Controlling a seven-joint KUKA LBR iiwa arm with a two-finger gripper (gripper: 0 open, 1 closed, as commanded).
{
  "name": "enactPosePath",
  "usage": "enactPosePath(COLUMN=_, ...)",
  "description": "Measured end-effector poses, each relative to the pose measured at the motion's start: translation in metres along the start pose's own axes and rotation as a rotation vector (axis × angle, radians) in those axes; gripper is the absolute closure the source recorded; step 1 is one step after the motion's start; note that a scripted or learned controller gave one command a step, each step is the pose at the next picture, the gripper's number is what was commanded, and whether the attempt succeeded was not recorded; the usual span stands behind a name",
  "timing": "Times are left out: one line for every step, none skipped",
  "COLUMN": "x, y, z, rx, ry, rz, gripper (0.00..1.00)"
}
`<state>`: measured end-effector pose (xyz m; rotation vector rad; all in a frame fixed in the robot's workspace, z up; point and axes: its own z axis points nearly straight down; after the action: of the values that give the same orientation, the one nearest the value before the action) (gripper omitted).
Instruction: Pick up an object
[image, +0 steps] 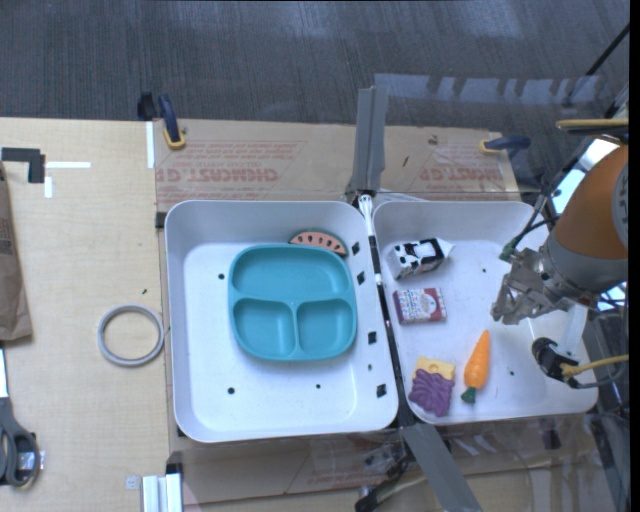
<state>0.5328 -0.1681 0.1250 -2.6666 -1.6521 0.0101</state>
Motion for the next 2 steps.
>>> enactPosePath(x=0.000, y=0.000, z=0.000, rx=0.000, ry=0.000, rz=0.000, gripper=0.00)
enactPosePath(x=-0.036, y=-0.038, z=0.035, rx=0.000, ry=0.002, rz=0.293, gripper=0.00)
